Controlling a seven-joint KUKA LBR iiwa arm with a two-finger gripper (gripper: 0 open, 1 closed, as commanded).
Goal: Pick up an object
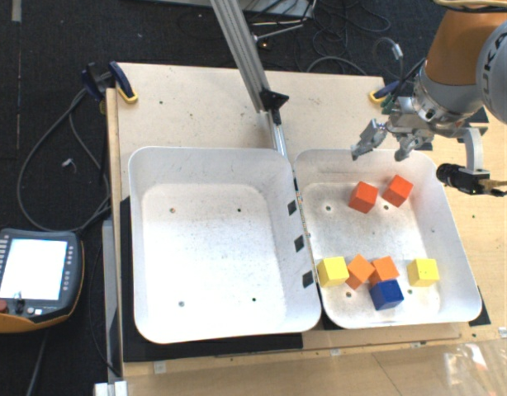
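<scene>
- The arm (468,48) reaches in from the right, and its jaws (388,144) hang above the far rim of the right bin (452,246).
- The jaws stand apart, with nothing between the two fingers (367,139).
- Two orange cubes sit in the far part of the right bin, just below the jaws: the left orange cube (363,196) and the right orange cube (398,190), near each other but not touching.
- Along the near side of the same bin lies a cluster: a yellow cube (333,271) at the left, then two more orange blocks (373,268) pressed together, and a blue cube (386,294) just in front of them.
- A second yellow cube (424,271) sits apart at the right of that cluster.
- The left bin (146,246) lies beside the right one, their rims meeting in the middle of the table (196,106).
- A grey metal pole (241,44) slants down from the top to the seam between the bins.
- A handheld control pendant (32,279) with a lit screen lies on the dark floor left of the table.
- Yellow clamps (124,85) grip the table's far corners.
</scene>
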